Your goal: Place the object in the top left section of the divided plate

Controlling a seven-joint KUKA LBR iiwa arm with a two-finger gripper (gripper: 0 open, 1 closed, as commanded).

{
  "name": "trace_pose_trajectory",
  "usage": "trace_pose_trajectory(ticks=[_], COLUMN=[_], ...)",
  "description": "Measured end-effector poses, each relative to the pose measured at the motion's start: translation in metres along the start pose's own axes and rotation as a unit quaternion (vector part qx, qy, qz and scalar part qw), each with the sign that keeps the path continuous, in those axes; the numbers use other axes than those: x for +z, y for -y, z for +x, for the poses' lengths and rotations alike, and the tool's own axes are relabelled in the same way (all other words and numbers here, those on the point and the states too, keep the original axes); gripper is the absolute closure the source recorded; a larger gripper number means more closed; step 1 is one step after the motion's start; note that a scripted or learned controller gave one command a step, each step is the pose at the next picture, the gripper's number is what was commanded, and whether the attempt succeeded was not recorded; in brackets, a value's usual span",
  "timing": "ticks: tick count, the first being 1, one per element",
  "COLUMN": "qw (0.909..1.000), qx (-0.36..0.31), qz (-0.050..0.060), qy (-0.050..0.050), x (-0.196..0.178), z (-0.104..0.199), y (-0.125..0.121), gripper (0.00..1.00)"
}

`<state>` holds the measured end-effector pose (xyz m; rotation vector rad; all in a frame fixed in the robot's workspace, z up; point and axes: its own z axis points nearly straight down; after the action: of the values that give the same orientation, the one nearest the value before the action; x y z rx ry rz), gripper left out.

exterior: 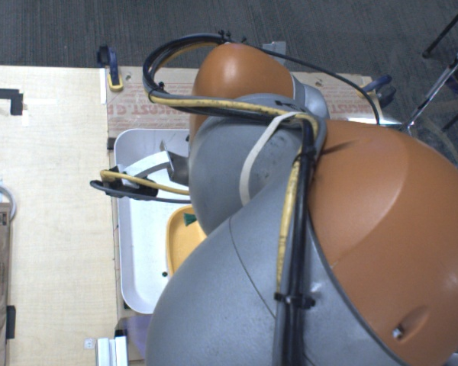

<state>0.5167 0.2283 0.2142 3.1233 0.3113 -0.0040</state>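
From my seat the arm (305, 227) hides most of the white bin (137, 227), I cannot tell the jaws' state, and a sliver of yellow divided plate (182, 242) beneath it risks a blind misplacement.

Bin (133, 227) sits right of the bench top (53, 204); plate (182, 242) lies inside the bin (its right part is under the arm (305, 227)); a clamp (107, 61) is behind the bin.
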Motion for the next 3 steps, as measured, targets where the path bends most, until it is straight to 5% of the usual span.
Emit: trace_pose_trajectory(ticks=[2, 3], qw=[0.9999, 0.9929], qx=[-0.014, -0.119], qz=[0.0, -0.001], qy=[0.001, 0.001], x=[-0.026, -0.019], z=[-0.013, 0.013], y=[0.002, -0.003], gripper=[1.0, 1.0])
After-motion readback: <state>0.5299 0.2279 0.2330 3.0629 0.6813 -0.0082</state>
